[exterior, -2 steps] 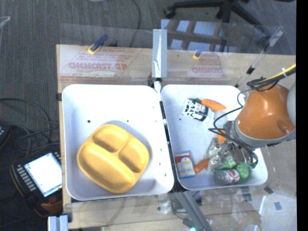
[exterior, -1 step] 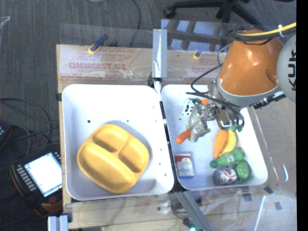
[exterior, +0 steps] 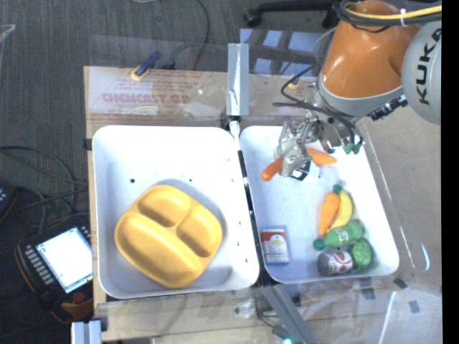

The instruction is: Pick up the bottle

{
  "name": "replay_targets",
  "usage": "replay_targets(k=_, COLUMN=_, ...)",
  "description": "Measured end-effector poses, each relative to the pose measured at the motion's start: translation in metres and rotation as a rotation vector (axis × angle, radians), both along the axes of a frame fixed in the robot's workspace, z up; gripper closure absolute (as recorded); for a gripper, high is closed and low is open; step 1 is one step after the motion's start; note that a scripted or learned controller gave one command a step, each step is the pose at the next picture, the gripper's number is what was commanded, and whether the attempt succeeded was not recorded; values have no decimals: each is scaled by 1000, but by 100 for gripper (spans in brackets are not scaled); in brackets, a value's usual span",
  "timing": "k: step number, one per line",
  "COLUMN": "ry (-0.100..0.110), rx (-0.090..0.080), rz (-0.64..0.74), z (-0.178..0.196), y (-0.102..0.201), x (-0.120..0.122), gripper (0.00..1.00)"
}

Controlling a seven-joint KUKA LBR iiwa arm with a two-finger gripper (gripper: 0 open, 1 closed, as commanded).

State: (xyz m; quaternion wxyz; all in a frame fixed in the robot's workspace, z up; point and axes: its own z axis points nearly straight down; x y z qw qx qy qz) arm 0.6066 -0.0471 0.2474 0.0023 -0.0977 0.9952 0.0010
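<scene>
Bottle (exterior: 339, 236) low in bin, fingers (exterior: 294, 165) well apart

The wooden bench (exterior: 143, 99) bears two white bins, left (exterior: 107, 163) and right (exterior: 380, 213), side by side.

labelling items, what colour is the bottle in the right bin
Green bottle, seen in the camera view.

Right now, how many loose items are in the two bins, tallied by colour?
Yellow: 2, divided plate, banana
Orange: 2, carrot, carrot under the tool
Green: 2, bottle, round item
Red and white: 2, small box, can
Total: 8
</scene>
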Motion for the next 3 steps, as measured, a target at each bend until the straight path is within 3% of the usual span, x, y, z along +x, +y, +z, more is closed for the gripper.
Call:
replay_targets(k=1, ry=1, rx=-1, rz=140, z=19, y=-37, x=-54, gripper=100)
replay_targets(k=2, ry=1, rx=0, rz=78, z=35, y=-80, x=-83, gripper=100)
replay_targets(k=3, ry=0, rx=-3, rz=152, z=69, y=-128, x=-91, gripper=100)
